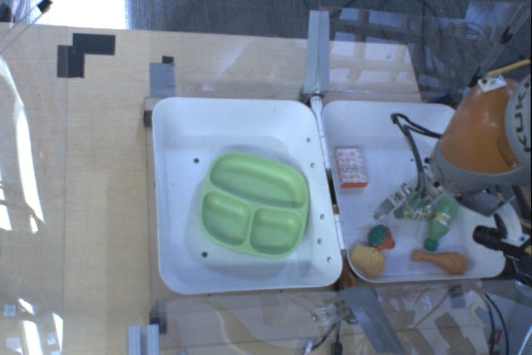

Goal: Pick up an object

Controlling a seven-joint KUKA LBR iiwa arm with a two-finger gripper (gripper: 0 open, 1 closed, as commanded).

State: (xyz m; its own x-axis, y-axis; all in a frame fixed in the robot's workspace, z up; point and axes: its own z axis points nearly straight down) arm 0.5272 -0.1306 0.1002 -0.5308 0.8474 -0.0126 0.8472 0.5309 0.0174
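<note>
My gripper (402, 205) hangs over the right bin (374, 125), its metal fingers spread open with nothing between them. A green bottle (438, 222) lies just to its right, partly under the wrist. Below the gripper sits a small red and green toy fruit (381, 237). A yellow lumpy piece (367, 260) rests at the bin's front left corner. An orange drumstick-shaped toy (440, 260) lies near the front edge. A small red and pink box (351, 167) is left of the gripper and farther back, near the divider.
The left bin (174, 179) holds a green divided plate (254, 204). A metal post (317, 54) stands behind the seam between the bins. Black cables (411, 133) run from the arm across the right bin's back.
</note>
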